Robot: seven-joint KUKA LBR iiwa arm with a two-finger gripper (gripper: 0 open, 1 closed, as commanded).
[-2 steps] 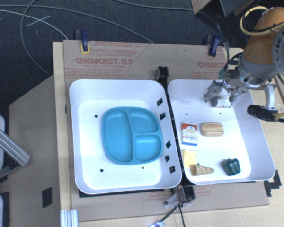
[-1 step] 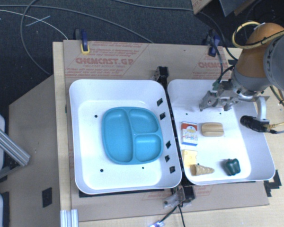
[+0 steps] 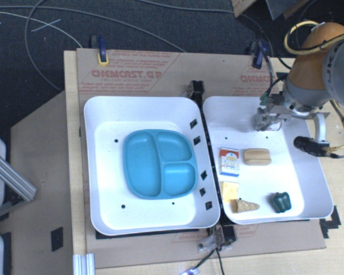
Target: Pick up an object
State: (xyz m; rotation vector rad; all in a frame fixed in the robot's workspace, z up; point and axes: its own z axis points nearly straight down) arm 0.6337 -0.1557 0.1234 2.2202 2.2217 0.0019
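Gripper point(image 3: 268, 121): over the right bin's point(image 3: 309, 179) far end; finger spread cannot be told.
Bread roll point(image 3: 257, 157): nearest object, just below the gripper, apart.

Dark carpeted floor point(image 3: 160, 10) with loose cables point(image 3: 51, 7) behind a board-topped bench point(image 3: 40, 153)

Slanted overhead view of both bins point(image 3: 97, 171)

Tan bread roll point(image 3: 257, 157), small carton point(image 3: 229, 161), green pepper point(image 3: 281, 201), right bin point(image 3: 307, 179)
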